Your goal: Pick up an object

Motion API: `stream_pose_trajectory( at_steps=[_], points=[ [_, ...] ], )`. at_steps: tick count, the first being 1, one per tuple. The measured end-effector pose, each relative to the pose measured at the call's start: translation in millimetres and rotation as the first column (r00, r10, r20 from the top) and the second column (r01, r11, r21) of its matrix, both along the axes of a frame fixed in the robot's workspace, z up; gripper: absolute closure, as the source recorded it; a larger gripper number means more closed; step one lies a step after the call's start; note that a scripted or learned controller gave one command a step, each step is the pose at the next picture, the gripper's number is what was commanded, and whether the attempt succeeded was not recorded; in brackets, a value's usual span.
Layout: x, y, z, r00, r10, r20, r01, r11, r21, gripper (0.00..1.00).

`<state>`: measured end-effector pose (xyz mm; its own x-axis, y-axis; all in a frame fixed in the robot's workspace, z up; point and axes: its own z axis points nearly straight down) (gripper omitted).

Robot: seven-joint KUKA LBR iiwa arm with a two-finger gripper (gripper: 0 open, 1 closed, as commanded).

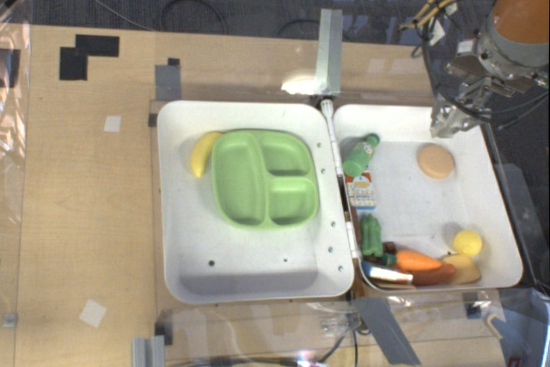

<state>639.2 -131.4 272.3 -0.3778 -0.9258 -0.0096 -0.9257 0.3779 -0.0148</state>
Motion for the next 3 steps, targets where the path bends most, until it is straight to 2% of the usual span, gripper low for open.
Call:
stream_pose_trajectory(
  at_steps=[1, 2, 3],
  points=[
    [30.9, 96.4, -40.0, 0.999, -0.037, -0.012, 0.037, 0.999, 0.005, 1.0],
    [31.4, 58.2, 16.1, 0.99, 0.143, -0.004, -0.143, 0.99, -0.003, 1.0],
    [30.3, 162.7, -10.4, 0.986, 0.167, -0.008, -0.167, 0.986, 0.003, 1.0]
  ],
)
